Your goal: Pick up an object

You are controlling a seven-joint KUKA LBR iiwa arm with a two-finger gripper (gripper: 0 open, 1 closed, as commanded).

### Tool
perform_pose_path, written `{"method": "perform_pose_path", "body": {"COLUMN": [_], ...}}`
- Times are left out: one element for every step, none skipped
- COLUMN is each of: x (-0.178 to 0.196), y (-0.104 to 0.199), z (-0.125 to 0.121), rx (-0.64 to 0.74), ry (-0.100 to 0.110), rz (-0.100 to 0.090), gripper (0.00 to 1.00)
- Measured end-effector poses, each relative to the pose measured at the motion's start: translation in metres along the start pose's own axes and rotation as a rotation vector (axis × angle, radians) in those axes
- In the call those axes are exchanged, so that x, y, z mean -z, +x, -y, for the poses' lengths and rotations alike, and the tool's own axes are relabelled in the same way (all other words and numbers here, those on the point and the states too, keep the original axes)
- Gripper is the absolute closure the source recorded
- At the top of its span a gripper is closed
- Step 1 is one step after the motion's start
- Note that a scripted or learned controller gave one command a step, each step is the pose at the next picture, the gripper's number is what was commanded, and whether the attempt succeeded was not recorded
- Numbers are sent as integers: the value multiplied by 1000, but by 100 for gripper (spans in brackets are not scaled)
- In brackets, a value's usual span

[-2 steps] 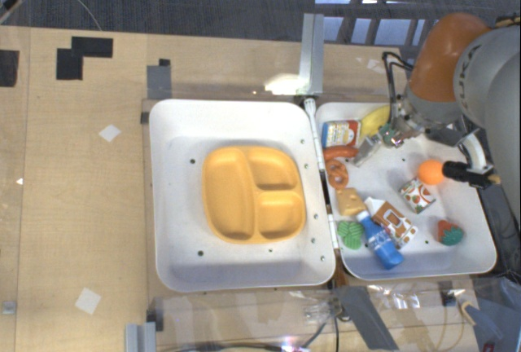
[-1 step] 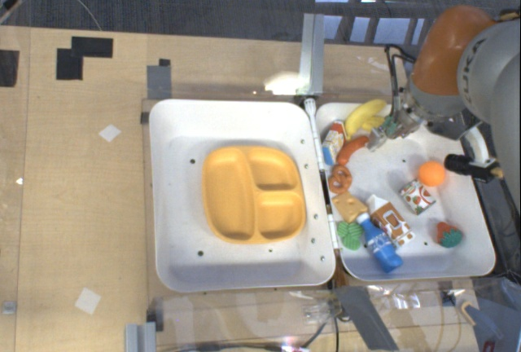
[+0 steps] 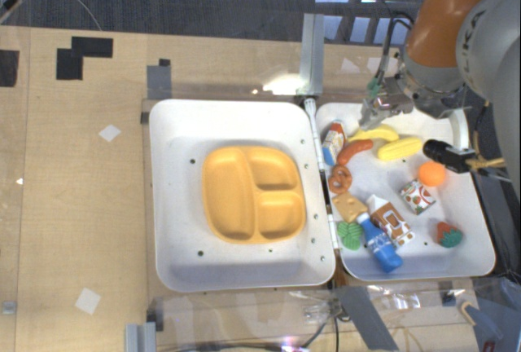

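The metal two-finger tool point(image 3: 379, 107) hangs at the right white plastic bin's point(image 3: 476, 248) far edge, just above a smooth yellow toy banana point(image 3: 376, 134); its finger state cannot be told. A glossy yellow divided tray point(image 3: 252, 192) fills the left bin point(image 3: 175, 204).

Two white bins point(image 3: 167, 204), one yellow tray point(image 3: 252, 191), two bananas point(image 3: 399, 148).

So the bench point(image 3: 73, 204) is a light wood top with two shallow white bins sitting side by side on it, left bin point(image 3: 175, 204) and right bin point(image 3: 472, 228). A few black patches point(image 3: 81, 55) sit near its far left edge.
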State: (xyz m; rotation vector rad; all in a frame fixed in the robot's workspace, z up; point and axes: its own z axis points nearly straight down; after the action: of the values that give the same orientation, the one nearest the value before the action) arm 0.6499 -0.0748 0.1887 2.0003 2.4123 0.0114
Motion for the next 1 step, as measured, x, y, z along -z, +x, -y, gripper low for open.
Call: {"method": "perform_pose_path", "body": {"x": [-4], "y": [54], "z": [-2], "rx": [-409], "ry": [8], "rz": [-1], "gripper": [100]}}
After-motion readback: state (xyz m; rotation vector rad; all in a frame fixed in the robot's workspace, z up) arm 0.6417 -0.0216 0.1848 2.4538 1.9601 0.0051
